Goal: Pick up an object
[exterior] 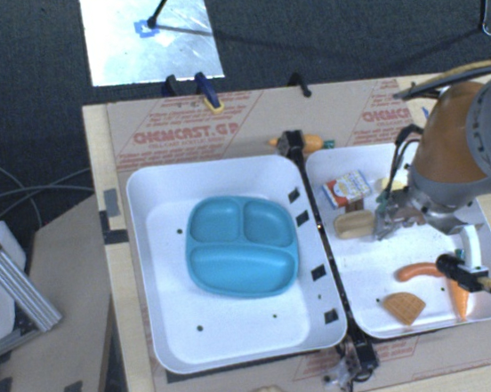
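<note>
Cardboard point(184, 127) reads "CHEMCAST"; tool point(385, 221) beside tan block point(351, 224).

Both bins, left point(161, 273) and right point(369, 318), looked like smooth white plastic with a slight sheen. The blue divided plate point(241, 243) appeared matt plastic. Under the bins lay brown cardboard point(244, 119) with red print, dull finish. The floor point(15, 77) read as dark, rough carpet. The arm point(468, 148) showed a glossy orange band and smooth grey casing. The waffle-shaped piece point(405, 307) looked textured.
</note>
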Controlling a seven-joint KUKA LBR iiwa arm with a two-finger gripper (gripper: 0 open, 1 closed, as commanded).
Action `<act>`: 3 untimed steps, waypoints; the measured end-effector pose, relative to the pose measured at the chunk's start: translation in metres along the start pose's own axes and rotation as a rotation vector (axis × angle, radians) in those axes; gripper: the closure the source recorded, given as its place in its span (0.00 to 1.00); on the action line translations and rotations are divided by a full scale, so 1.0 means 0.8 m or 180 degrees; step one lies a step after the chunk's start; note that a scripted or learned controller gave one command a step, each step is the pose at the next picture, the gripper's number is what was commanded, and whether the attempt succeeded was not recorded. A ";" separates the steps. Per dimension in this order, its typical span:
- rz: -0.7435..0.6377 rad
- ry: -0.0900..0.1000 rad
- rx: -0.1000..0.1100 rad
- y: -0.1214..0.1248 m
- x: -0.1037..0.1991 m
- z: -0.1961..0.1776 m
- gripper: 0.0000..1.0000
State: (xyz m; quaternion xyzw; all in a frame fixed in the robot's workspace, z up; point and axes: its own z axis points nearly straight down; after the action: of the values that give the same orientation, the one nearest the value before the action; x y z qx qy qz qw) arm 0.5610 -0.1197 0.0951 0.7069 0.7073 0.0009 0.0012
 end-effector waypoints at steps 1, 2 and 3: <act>-0.0008 -0.0003 -0.0012 0.000 -0.005 -0.080 1.00; -0.0009 -0.0003 -0.0010 -0.004 -0.009 -0.136 1.00; -0.0010 -0.0001 -0.0004 -0.003 -0.009 -0.163 1.00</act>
State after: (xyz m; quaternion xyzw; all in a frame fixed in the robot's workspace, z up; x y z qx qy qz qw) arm 0.5584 -0.1269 0.2255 0.7058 0.7084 0.0012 0.0018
